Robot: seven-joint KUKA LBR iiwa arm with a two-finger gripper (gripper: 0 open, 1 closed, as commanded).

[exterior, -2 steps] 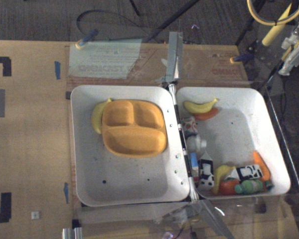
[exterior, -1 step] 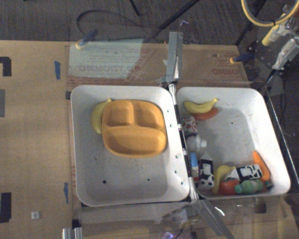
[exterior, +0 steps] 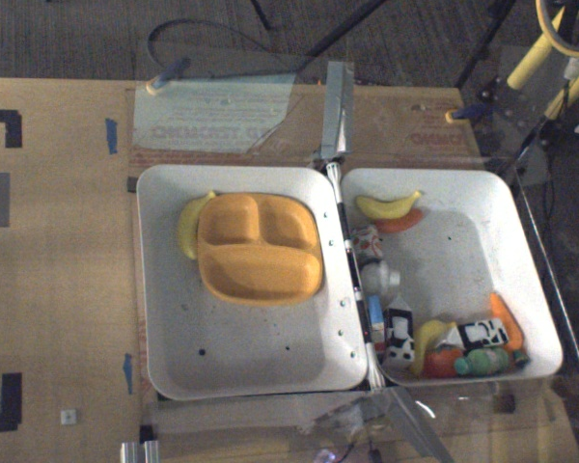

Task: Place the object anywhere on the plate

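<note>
A brown cardboard-like surface (exterior: 58, 287) carries two shallow white bins with rounded corners. In the left bin (exterior: 241, 355) lies an orange plate (exterior: 261, 247), smooth, moulded into three compartments, with a yellow banana (exterior: 187, 228) curving along its left edge, touching or partly tucked under it. The right bin (exterior: 463, 249) holds glossy toy pieces: another yellow banana (exterior: 386, 204) over an orange-red shape at the top wall, and a cluster in the lower corner, among them a black-and-white block (exterior: 482, 334), a green lump (exterior: 481, 361) and what may be an orange carrot (exterior: 507, 321). The pincer's state cannot be told.
</note>
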